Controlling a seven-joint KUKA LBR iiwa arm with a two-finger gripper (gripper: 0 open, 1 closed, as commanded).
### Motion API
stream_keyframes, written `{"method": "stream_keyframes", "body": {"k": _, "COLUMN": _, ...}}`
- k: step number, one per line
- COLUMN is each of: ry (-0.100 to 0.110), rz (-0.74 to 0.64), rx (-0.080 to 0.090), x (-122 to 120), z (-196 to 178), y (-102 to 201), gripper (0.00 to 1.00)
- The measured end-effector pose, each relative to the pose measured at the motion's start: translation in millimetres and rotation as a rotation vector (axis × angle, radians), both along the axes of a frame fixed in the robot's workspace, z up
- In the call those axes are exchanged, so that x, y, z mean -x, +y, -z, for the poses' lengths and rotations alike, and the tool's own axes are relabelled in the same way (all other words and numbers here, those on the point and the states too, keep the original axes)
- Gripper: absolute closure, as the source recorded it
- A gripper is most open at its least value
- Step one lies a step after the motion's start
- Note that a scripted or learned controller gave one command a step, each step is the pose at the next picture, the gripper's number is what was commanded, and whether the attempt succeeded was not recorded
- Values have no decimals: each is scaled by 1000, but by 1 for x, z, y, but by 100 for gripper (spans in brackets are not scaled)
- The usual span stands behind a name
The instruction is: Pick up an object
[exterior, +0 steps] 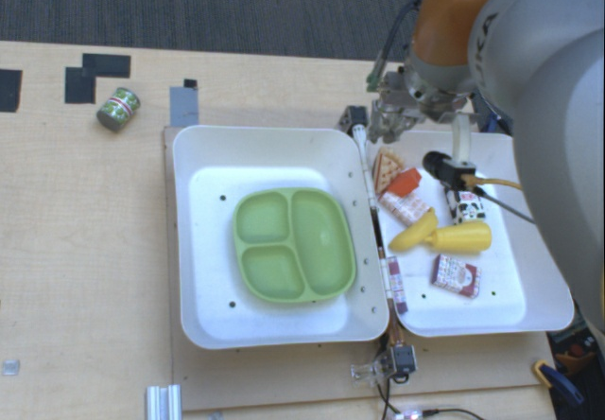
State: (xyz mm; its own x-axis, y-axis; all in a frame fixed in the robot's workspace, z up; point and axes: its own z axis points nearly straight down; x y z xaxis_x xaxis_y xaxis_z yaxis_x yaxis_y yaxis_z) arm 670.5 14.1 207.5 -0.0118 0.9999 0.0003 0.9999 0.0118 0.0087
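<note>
Green divided plate [293, 245] alone in left bin [203, 314]; two yellow items, right bin [506, 309]

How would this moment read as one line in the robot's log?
gripper: above right bin's far-left corner | held: nothing seen | nearest: cracker | green plate: left bin

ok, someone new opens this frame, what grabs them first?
Probably the big grey arm with its orange band, filling the upper right above the right bin. Next, the green divided plate alone in the left bin. Then the yellow corn and banana among small items in the right bin.
</note>
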Motion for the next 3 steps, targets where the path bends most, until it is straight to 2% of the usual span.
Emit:
{"method": "stream_keyframes", "body": {"k": 1, "ry": 1, "rz": 0, "rx": 0, "x": 0, "z": 0, "y": 0, "gripper": 0}}
{"method": "stream_keyframes", "body": {"k": 2, "ry": 7, "rz": 9, "rx": 1, "x": 54, "z": 23, "y": -52, "gripper": 0}}
{"method": "stream_keyframes", "body": {"k": 3, "ry": -5, "rz": 9, "rx": 1, "x": 39, "z": 115, "y": -105, "gripper": 0}}
